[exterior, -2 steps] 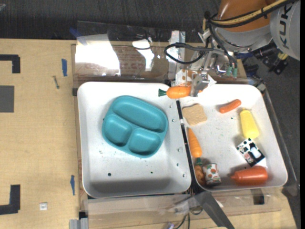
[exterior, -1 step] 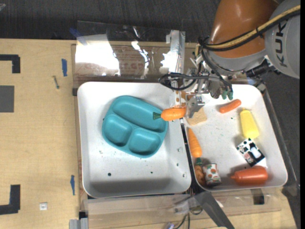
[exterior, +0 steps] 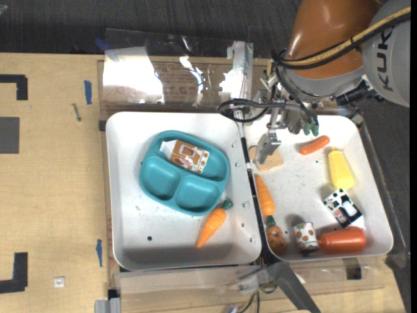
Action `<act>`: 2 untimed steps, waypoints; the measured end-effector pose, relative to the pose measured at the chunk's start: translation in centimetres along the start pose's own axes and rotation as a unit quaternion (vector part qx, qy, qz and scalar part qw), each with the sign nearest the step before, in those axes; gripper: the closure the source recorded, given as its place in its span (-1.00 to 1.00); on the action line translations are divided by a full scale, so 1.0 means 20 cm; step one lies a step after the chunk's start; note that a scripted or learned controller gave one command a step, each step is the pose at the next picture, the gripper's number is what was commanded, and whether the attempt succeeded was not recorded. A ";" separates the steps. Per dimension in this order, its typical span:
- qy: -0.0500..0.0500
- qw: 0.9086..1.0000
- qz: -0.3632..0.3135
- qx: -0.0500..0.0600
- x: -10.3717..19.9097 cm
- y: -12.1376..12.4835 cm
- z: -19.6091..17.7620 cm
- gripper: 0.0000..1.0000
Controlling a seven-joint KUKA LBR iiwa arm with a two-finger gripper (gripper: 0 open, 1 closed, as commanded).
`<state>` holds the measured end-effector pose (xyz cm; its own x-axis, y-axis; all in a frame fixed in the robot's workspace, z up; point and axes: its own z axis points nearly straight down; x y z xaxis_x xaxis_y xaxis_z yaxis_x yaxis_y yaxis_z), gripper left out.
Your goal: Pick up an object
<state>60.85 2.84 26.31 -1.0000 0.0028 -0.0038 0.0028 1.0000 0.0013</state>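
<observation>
Nearest to where I stood, along the front of the right bin (exterior: 374, 175), lay a red sausage-shaped toy (exterior: 342, 239), a small printed can (exterior: 304, 235) and a brownish round piece (exterior: 276, 238), all close together. Just behind them sat a black-and-white patterned block (exterior: 341, 207), and against the dividing wall a slim carrot (exterior: 264, 196) lay lengthwise. In the left bin (exterior: 124, 175) a fatter carrot (exterior: 212, 225) rested against the near corner of a teal divided tray (exterior: 184, 173), which carried a small printed carton (exterior: 189, 155) in its far compartment.

Further back in the right bin were a yellow cylinder (exterior: 340, 168), a short orange carrot piece (exterior: 313, 145) and a tan slice (exterior: 270, 160) by the wall. The gripper (exterior: 266, 150) hung low right over that slice, at the bin's far left corner. Its metal fingers blurred into one shape, so I could not tell how wide the pincer stood, and I saw nothing held in it.

To my eye this was the reach-and-descend step, with no pick made. The tan slice looked the likely target; being flat and tight to the wall, it would call for a careful drop, a firm close and a straight lift.
</observation>
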 end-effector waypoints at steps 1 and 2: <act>0.002 0.987 0.163 0.001 -0.06 -0.05 0.40 -1.00; 0.000 0.983 0.184 0.001 0.64 -0.30 0.27 -1.00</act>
<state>48.08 -3.10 20.75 -0.9311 0.3646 -0.0040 0.3646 0.9312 0.0008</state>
